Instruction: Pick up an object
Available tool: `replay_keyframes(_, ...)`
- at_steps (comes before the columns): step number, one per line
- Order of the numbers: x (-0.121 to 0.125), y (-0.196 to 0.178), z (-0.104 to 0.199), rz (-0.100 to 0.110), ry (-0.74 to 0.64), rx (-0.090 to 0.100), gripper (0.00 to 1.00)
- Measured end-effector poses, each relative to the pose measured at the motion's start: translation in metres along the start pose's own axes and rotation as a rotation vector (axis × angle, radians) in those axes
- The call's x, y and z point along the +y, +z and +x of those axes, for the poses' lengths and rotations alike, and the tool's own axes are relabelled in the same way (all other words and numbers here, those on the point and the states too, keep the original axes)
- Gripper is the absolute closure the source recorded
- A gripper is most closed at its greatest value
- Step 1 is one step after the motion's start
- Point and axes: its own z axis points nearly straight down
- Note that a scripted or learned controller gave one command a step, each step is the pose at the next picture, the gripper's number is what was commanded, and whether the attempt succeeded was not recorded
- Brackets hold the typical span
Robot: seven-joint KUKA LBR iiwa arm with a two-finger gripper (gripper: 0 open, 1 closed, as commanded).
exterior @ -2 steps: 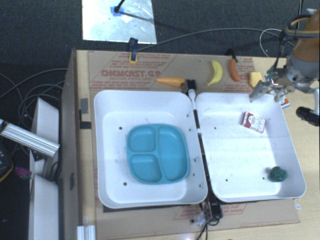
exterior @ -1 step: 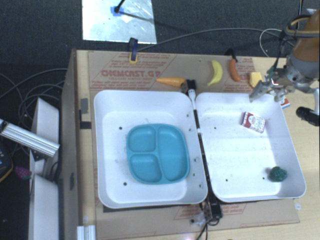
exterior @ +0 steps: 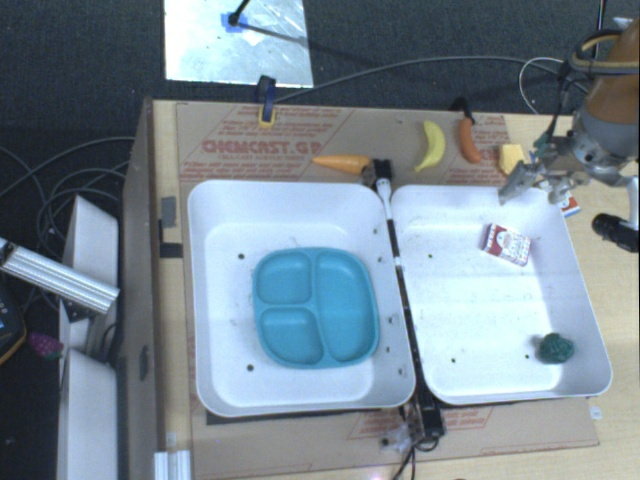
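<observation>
A small red and white carton (exterior: 506, 245) lies in the upper part of the right bin (exterior: 470, 368). A dark green lump (exterior: 556, 348) sits near that bin's lower right corner. My gripper (exterior: 536, 181) hangs over the right bin's upper right rim, above and to the right of the carton, well apart from it. Its two fingers are spread, and nothing is between them. The left bin (exterior: 230, 228) holds a blue divided plate (exterior: 315, 305).
Behind the bins on the cardboard lie an orange carrot (exterior: 341, 164), a yellow banana (exterior: 432, 145), a red sausage-like piece (exterior: 468, 140) and a yellow block (exterior: 511, 157). A black clamp bar (exterior: 392, 228) runs between the bins. Cables trail across the back.
</observation>
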Motion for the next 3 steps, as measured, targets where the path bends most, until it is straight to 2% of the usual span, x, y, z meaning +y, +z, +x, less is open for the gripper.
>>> replay_keyframes(1, 0.0, 0.0, 0.0, 0.0, 0.0, 0.0, 0.0)
replay_keyframes(2, -0.04, 0.052, 0.0, 0.004, 0.002, 0.002, 0.0)
replay_keyframes(3, -0.038, -0.005, 0.056, -0.002, -0.002, 0.002, 0.0)
